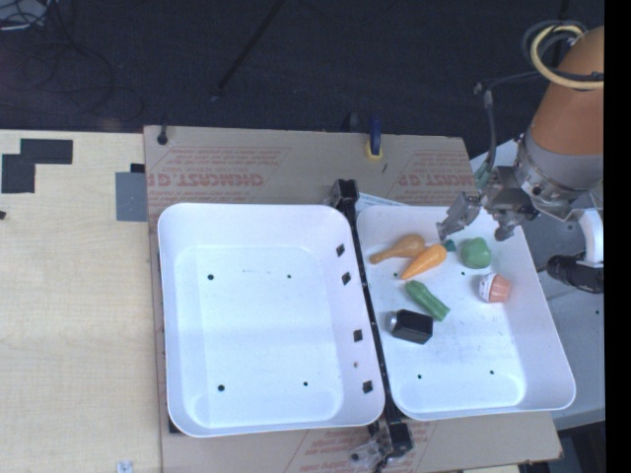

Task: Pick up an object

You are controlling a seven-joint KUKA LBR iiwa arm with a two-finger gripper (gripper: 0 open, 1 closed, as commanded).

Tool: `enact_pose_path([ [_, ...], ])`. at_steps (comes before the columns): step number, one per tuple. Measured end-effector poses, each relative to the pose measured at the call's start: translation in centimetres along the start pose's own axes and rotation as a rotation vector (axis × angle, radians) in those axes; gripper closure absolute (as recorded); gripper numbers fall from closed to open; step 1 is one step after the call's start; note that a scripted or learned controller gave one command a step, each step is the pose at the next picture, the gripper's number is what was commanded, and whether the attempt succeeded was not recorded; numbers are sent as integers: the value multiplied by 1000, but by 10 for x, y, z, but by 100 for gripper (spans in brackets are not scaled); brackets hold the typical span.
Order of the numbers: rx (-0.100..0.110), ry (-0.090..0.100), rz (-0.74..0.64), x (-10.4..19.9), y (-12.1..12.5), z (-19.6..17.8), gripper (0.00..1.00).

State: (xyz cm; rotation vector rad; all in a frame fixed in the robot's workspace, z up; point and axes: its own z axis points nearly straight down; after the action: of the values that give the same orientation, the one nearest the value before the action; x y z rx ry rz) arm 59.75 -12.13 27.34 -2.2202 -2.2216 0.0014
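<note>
From the overhead camera I look down on two shallow white bins side by side on a cardboard sheet [296, 170], and I take the right bin [537, 363] as my landmark. The left bin [187, 363] sits touching its left edge, a black clip strip running along the seam. My arm [572, 106], grey with an orange section, comes in over the right bin's upper right corner. Its gripper [480, 223] hangs above the bin's top edge with the two fingers spread apart, nothing between them. Just below the gripper, inside the bin, lies a green round object [475, 253]. Left of it, an orange carrot [425, 260] and a tan gourd-shaped piece [396, 248] lie touching each other. Below the carrot a green pickle-like piece [427, 301] rests just beside a black block [412, 326]. A small orange-and-white piece [493, 288] lies near the bin's right side.
</note>
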Motion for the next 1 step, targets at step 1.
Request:
enact_pose_path([
  [1,11,3,-3,47,8,92,0],
])
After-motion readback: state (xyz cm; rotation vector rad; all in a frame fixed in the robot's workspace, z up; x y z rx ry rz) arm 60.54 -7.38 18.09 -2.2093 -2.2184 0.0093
